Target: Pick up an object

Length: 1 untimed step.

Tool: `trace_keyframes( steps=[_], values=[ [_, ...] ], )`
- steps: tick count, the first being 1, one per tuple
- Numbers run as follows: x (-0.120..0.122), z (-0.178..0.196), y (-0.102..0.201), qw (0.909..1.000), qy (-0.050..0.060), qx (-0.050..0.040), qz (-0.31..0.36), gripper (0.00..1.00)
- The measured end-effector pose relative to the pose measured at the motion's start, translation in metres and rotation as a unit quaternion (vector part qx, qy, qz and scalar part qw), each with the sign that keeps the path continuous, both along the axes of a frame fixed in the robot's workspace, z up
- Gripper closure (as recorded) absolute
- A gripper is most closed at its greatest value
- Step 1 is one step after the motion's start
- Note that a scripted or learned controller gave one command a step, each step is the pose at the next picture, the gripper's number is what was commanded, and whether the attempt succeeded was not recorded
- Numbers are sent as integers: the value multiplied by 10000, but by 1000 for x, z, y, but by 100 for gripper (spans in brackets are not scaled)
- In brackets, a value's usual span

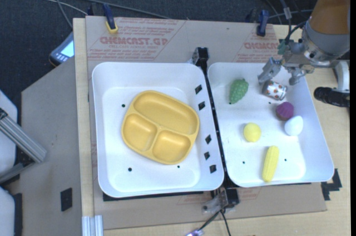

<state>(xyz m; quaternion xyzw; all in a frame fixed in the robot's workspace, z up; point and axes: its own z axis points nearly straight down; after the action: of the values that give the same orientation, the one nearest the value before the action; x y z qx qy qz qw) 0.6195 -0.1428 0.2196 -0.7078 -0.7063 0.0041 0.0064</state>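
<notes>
My gripper [281, 80] hangs over the far part of the right bin [317, 165], its two grey fingers spread apart. A small white object with red-brown marks [276, 91] lies right at the fingertips, seemingly resting on the bin floor. Around it in the same bin are a green bumpy fruit [239, 90] to the left, a purple ball [285, 111] just in front, a white egg-shaped piece [293, 126], a yellow lemon [252, 132] and a yellow corn cob [270, 162].
The left bin [105, 173] holds a yellow divided plate [160, 127]. A black divider with clips [207, 118] runs between the bins. Blue clamps [110, 20] pin the cardboard at the back. The arm's orange band [334, 1] rises at the upper right.
</notes>
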Motion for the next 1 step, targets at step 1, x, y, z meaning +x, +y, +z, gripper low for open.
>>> trace_keyframes(
  steps=[1],
  values=[
    [3, 8, 0, 10000, -69, -11, 13, 0]
  ],
)
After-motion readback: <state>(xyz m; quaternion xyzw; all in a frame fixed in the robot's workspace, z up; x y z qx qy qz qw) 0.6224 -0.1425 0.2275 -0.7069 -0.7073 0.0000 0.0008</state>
